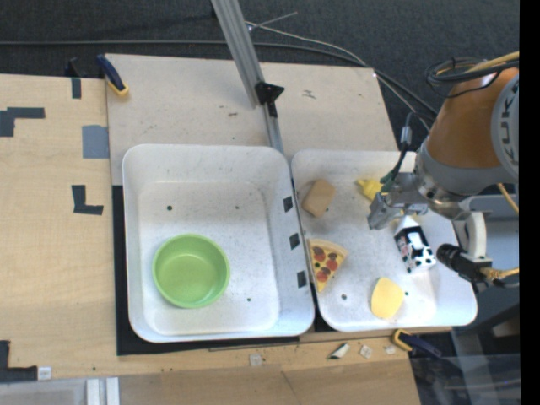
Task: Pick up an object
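My gripper hangs over the right bin, below the grey and orange arm. Just left of it and further back lies a tan block. A small yellow piece sits right behind the gripper, partly covered by it. A white and black carton lies close to the gripper's right front. A pizza slice toy rests at the bin's left side and a yellow rounded piece near its front edge. Nothing shows between the fingers.
The left bin holds a green bowl at its front left. A slanted metal pole crosses the bench behind the bins. Cables run along the back right. Small clips lie on the bench in front of the right bin.
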`<action>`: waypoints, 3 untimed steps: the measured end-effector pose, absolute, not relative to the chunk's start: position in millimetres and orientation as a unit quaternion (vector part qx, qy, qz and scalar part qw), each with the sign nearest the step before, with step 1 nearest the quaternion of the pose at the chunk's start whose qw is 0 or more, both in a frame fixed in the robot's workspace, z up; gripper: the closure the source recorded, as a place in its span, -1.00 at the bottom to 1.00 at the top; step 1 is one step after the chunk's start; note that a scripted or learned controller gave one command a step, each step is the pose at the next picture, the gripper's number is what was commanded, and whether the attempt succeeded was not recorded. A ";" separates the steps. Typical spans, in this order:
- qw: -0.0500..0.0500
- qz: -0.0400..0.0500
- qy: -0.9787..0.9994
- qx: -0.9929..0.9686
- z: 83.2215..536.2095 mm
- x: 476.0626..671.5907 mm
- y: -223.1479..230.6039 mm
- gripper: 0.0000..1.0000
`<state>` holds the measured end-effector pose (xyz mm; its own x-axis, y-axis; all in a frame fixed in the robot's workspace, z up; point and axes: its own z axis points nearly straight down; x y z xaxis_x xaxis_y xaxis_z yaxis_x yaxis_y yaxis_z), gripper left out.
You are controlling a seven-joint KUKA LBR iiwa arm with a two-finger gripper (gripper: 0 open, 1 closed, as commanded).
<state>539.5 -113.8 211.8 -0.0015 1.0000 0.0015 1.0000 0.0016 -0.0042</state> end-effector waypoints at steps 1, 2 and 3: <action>0.002 0.001 -0.708 -0.707 211.8 539.5 -113.8 -1.00; 0.004 0.003 -0.707 -0.707 165.7 535.4 -107.9 -1.00; 0.001 0.001 -0.707 -0.707 104.0 541.3 -105.3 -1.00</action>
<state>541.3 -105.3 104.0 -0.0001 1.0000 -0.0007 1.0000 0.0001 -0.0028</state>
